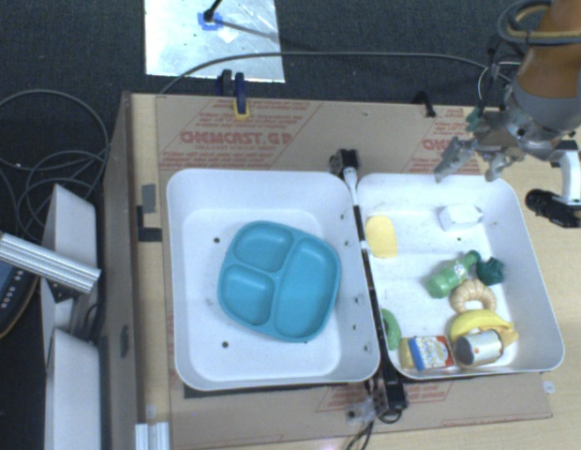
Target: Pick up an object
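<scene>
My gripper point(475, 165) hangs over the far edge of the right bin point(539, 279), its two fingers spread apart with nothing between them. Below it in that bin lie a small white block point(459, 217), a yellow oblong piece point(381, 236), a green bottle-like toy point(452, 276) and a dark green piece point(491, 271). Nearer the front are a tan ring point(473, 295), a yellow banana point(482, 322), a metal can point(478, 349), a small printed box point(428, 352) and a green piece point(391, 327) against the bin's left wall.
The left bin point(192, 214) holds a blue divided plate point(278, 280). A clamp point(347, 164) sits at the far end of the wall between the bins. Cables run across the dark floor at the left and behind the bench.
</scene>
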### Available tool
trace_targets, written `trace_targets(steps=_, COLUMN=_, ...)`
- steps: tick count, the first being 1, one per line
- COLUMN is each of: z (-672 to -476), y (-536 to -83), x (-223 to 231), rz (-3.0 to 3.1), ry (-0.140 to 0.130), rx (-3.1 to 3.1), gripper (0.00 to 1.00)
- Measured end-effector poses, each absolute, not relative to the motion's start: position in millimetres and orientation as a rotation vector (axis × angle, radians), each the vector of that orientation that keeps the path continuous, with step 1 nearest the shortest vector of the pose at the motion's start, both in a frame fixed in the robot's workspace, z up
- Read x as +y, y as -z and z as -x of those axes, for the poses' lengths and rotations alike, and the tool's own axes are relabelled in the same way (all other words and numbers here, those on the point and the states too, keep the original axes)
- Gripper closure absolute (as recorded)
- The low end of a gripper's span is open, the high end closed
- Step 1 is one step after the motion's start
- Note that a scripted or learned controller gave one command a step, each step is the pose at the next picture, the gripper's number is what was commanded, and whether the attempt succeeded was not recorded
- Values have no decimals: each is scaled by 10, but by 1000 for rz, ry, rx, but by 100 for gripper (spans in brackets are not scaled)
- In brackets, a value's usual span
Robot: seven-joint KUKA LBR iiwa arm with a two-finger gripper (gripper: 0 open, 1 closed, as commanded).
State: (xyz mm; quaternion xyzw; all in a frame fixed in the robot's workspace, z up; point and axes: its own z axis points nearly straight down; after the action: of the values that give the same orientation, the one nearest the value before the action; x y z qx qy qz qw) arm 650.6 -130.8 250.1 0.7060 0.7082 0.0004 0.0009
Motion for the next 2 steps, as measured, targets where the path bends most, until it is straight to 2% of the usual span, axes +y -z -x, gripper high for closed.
trace_targets(steps=1, z=-5766, y=-1428, x=-1507, rz=-2221, ry=2, rx=2223, gripper=0)
trace_targets(steps=2, z=-5607, y=-841, x=-1206, rz=-2218, ry=-1, rx=2224, gripper=0)
